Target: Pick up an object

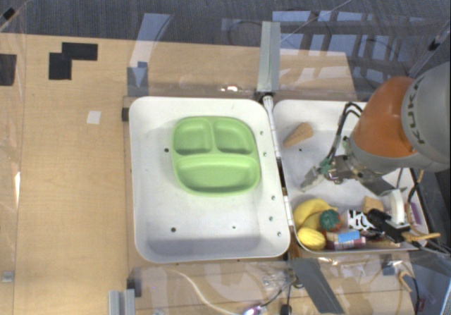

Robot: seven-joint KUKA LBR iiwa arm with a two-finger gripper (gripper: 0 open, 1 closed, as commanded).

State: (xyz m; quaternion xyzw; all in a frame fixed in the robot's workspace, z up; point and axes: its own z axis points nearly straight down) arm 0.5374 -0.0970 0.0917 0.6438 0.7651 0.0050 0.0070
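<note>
Left bin (151, 236) front rim closest to lens; green divided plate (215, 153) lies in its middle. Right bin (317, 113): tan cone (297, 134) alone near back-left corner; pile along front wall — yellow fruits (311, 222), dark green ball (329, 220), small clutter beside them. Gripper (313, 178) hovers over bare floor between cone and pile, holding nothing; finger spread cannot tell. Likely best: pick isolated cone, centre over it, descend straight, avoid crowded pile and wall.
</note>
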